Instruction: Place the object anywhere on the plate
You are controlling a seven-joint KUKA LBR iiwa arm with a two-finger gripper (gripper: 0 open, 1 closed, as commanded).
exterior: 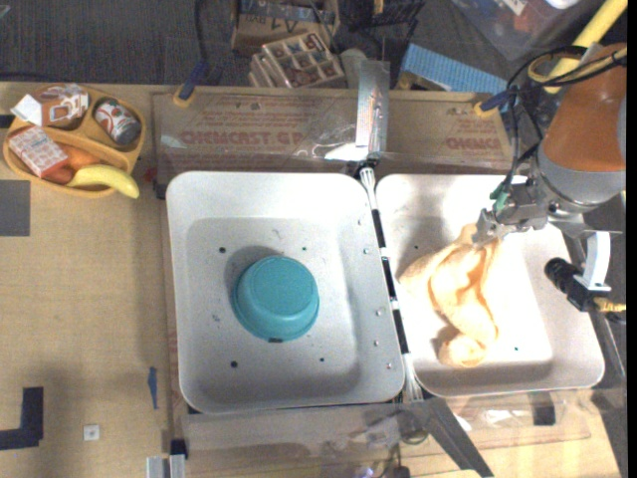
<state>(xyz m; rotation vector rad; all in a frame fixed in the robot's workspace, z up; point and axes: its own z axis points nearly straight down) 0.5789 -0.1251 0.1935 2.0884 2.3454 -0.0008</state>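
In the right bin [567, 366], the pincer [495, 222] sits at the upper tip of a limp yellow-orange cloth-like object [464, 292], whose body droops toward the bin's lower middle; whether it is clamped on that tip cannot be told at this slant. Gripping a corner would let the soft thing hang free for carrying. The teal plate [277, 297] rests at the centre of the left bin [199, 217], well apart. The raised rims between the bins stand in the way. A fruit tray [20, 157] lies on the tabletop [80, 297] at upper left.
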